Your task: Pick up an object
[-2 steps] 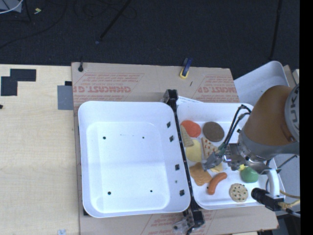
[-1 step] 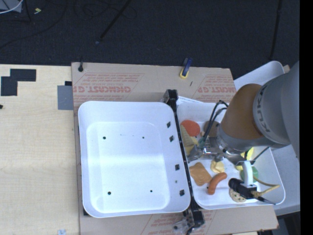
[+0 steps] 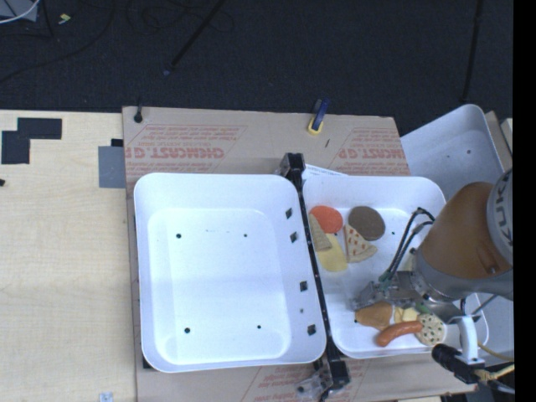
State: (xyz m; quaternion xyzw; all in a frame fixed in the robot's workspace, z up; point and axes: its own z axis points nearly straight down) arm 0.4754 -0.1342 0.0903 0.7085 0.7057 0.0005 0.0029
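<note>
The gripper (image 3: 374, 296) is lowered into the right bin (image 3: 427, 193), at five o'clock in the view. Whether anything is gripped cannot be told. Toy food is crowded nearby: a sausage (image 3: 399, 333), a cookie (image 3: 431, 329), presumably targets.

1 fixed camera looks down at a slant from above the bench (image 3: 59, 249); both white bins (image 3: 218, 275) sit mid-frame; the arm (image 3: 465, 233) enters at right.
</note>
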